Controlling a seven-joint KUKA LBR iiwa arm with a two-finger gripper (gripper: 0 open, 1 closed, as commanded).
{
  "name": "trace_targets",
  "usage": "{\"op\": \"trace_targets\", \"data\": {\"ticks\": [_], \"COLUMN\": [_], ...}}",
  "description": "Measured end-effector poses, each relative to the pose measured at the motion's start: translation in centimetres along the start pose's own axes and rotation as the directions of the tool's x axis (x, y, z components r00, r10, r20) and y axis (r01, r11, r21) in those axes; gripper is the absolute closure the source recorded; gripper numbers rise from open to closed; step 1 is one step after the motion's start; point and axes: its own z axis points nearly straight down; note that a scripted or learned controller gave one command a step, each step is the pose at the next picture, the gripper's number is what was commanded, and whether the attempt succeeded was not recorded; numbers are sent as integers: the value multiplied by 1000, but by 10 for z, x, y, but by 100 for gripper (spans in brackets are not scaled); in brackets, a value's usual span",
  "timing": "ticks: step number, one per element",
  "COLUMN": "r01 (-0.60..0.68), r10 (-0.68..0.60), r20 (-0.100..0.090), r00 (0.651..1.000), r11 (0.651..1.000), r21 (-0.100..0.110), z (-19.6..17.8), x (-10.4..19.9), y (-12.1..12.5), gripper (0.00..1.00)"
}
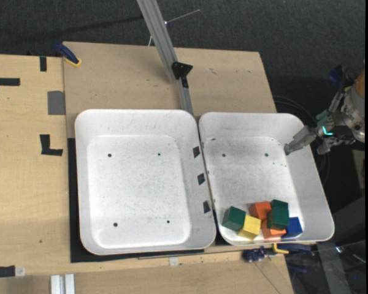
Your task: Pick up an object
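Several small blocks lie clustered in the near right corner of the right bin: a green block, a yellow block, an orange block, a dark green block and a blue block. My gripper hovers at the right bin's far right rim, well behind the cluster and apart from every block. Nothing is seen in its grasp.
The left bin sits beside the right one on the wooden bench. A grey metal pole slants in from the top toward the gap between the bins. Blue clamps sit at the far left and the near edge.
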Motion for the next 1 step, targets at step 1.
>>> {"op": "trace_targets", "data": {"ticks": [1], "r01": [2], "r10": [-2], "r20": [1], "r00": [1000], "r11": [1000], "r21": [-4], "z": [-2], "x": [0], "y": [1], "gripper": [0]}}
